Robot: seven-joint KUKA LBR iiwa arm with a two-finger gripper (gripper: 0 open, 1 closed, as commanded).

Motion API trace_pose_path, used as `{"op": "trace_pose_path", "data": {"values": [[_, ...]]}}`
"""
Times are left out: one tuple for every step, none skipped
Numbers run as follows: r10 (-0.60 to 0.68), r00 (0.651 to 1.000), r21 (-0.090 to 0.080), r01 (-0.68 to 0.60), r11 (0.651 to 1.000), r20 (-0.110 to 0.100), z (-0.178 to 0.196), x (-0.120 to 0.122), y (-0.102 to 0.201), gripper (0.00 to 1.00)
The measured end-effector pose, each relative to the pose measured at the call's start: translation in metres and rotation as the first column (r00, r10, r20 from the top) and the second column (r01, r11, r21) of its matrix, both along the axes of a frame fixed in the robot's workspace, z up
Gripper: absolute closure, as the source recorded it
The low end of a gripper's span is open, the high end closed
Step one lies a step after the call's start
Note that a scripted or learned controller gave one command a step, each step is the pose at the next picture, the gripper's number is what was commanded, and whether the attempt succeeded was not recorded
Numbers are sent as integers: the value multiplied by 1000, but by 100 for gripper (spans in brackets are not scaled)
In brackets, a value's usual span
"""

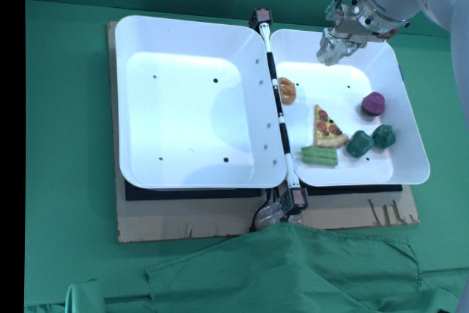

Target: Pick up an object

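Note:
The right bin [407, 165] holds several toy foods: an orange pretzel [286, 90] by its left wall, a pizza slice [327, 127] in the middle, green asparagus [319, 155] below it, a purple piece [373, 103] at the right, and two dark green peppers [359, 144] [383, 135]. My gripper [331, 53] hangs over the back part of the right bin, above and apart from all the items. Nothing shows between its fingers.
The left bin [132, 48] sits beside the right one, joined by a black-and-white divider bar [276, 95]. Both rest on a cardboard sheet [183, 223] on green cloth. A bunched fold of cloth [293, 267] lies at the front.

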State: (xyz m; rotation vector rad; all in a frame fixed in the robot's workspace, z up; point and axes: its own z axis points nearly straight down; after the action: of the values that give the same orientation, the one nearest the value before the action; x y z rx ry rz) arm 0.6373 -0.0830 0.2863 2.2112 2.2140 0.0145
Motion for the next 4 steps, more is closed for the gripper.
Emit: {"op": "trace_pose_path", "data": {"values": [[-3, 1000, 1, 3, 1000, -10, -5, -2, -1, 0], [-10, 1000, 1, 10, 1000, -23, -81, -67, -34, 0], [-6, 1000, -5, 6, 1000, 9, -101, -104, -20, 0], [-4, 1000, -1, 4, 1000, -7, -83, -77, -27, 0]]}}
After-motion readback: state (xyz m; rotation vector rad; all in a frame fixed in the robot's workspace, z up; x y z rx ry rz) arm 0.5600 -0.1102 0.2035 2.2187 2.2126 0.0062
